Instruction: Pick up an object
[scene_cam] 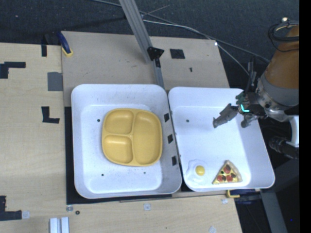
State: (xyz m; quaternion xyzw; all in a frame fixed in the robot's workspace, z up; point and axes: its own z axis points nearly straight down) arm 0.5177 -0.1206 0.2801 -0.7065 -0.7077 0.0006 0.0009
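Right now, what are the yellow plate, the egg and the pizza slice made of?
The yellow plate looks like hard plastic: one even colour, a soft sheen, moulded compartments. The fried egg and pizza slice look like toy food, probably plastic or rubber, with flat bright colours. They are too small to tell which.

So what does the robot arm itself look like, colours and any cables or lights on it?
The arm is grey with a broad orange band above the wrist. Below that sits a silver-grey wrist block, with thin dark cables running up beside it. The gripper is dark grey to black, with two slim fingers, and a small teal light glows at its base.
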